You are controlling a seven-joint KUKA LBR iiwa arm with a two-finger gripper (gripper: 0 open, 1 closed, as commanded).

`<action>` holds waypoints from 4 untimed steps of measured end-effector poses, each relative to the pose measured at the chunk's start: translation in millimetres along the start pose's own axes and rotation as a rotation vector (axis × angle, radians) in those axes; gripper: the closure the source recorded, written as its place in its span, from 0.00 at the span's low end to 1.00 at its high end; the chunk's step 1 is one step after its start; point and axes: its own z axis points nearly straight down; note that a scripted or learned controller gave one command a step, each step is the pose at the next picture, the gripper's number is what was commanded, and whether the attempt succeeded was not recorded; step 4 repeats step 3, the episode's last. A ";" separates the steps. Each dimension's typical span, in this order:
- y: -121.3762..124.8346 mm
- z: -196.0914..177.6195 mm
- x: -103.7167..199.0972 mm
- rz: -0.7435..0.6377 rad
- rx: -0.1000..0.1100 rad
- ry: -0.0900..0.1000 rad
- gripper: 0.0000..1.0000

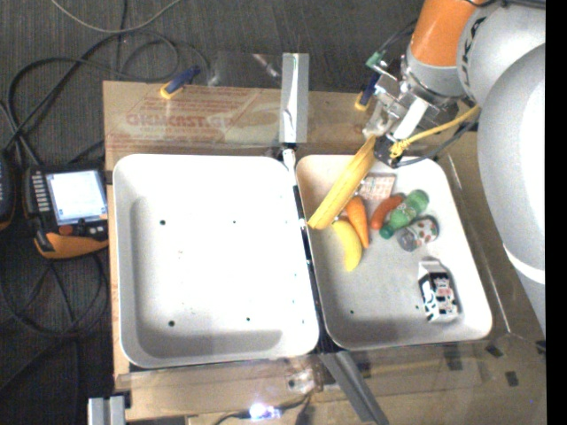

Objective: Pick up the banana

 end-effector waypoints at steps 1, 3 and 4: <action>-0.8 5.0 -4.4 0.052 -0.010 0.004 1.00; -8.9 14.9 2.7 0.235 -0.001 0.013 1.00; -8.9 14.9 2.7 0.235 -0.001 0.013 1.00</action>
